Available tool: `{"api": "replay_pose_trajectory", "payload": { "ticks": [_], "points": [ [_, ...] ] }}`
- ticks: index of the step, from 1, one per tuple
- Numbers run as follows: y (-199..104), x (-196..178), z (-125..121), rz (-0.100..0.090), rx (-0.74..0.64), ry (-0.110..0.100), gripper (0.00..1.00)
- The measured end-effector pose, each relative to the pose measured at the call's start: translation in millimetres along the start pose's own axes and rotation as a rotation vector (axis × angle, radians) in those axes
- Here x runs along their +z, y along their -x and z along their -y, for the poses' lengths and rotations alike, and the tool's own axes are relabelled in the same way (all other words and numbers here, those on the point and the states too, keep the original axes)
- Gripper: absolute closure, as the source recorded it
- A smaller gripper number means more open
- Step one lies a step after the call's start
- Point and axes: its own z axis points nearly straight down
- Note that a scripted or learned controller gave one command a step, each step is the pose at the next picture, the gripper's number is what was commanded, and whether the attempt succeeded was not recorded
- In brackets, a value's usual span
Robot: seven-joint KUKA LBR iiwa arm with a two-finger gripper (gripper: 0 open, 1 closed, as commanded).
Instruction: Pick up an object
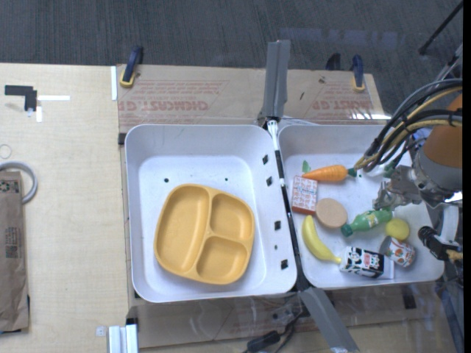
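The right bin [294,142] holds several toy foods: an orange carrot [326,173], a red and white box [304,194], a tan disc [331,213], a green bottle [368,221], a banana [319,240], a yellow lemon [398,229], a black and white carton [363,262] and a small orange and white can [401,253]. My gripper [390,195] hangs over the bin's right part, just above the green bottle's far end and beside the lemon. Nothing is visibly held in it.
A yellow three-compartment plate [206,234] lies in the left bin [147,149]. A grey divider post [276,79] stands between the bins at the back. The arm's cables [401,134] arch over the right bin's far corner. A brown bag [11,248] lies at far left.
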Motion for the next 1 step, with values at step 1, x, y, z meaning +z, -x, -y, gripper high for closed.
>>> {"api": "replay_pose_trajectory", "payload": {
  "ticks": [1],
  "points": [
    [-28.9, 11.7, -33.2, 0.005, 0.609, 0.000, 1.00]
  ]
}}
